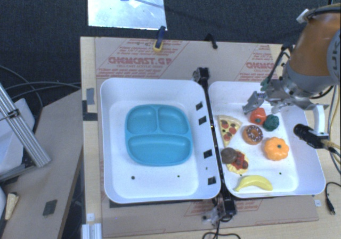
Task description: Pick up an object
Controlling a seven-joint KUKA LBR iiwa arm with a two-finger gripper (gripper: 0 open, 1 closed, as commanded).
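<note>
My gripper hangs over the back of the right bin, reaching in from the right. Its fingers stand open, one at the left and one at the right. A small red-orange toy lies just below and between them, and nothing is held. Beside it sits a dark green toy. Further forward lie a pizza slice, a donut, an orange pumpkin, a brown-and-red food piece and a yellow banana.
The left bin holds a blue divided plate. A black hinged divider runs between the bins. A black part of the arm juts over the right bin's right rim. Cardboard lies behind the bins.
</note>
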